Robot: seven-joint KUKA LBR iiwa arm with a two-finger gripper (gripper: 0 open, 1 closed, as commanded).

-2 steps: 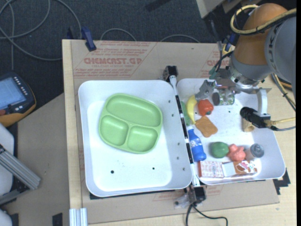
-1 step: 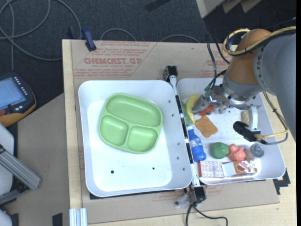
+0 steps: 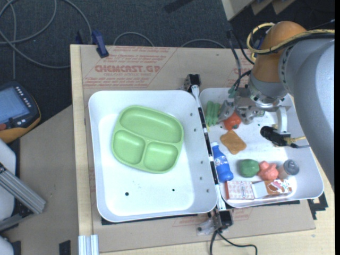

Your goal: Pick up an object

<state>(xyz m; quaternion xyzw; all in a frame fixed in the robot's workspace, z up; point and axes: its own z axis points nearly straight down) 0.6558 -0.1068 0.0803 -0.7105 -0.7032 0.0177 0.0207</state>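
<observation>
Orange-red ball (image 3: 232,123) sits in right bin (image 3: 313,182), directly under gripper (image 3: 237,113); can't tell how the fingers stand. Tan cracker (image 3: 233,141) just below it. Green divided plate (image 3: 147,138) in left bin (image 3: 106,187).

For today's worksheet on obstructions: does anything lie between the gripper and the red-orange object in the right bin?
Nothing visible does. The gripper is low over the red-orange object, at the right bin's far end.
</observation>
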